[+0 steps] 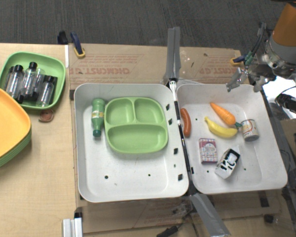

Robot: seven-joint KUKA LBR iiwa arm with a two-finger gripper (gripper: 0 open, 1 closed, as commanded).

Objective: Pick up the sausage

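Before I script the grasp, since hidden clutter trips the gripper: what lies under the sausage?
The sausage lies on the right bin floor, against its left wall. Nothing shows beneath it; the patch of floor directly under it is covered.

You have bright, even overhead lighting; shadows are soft. Glare whitens the right bin [266, 179] floor toward 3 o'clock. Focus is slightly soft throughout.
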